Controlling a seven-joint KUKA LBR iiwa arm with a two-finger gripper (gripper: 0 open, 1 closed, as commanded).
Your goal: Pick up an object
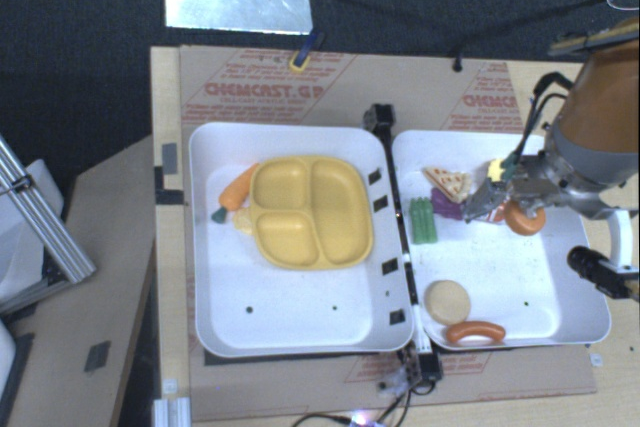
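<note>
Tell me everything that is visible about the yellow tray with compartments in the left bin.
The yellow tray looks like smooth plastic, with rounded corners and three compartments: two on its upper side and a wide one below. It lies flat, turned a little askew, in the middle of the left bin. Nothing is seen inside it. A toy carrot lies against its left edge.

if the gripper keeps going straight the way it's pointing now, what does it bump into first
The gripper points toward the picture's left, low over the right bin. Most likely it meets the purple toy just ahead first, with the green block beyond. Its height is hard to judge, so it might pass above them.
</note>
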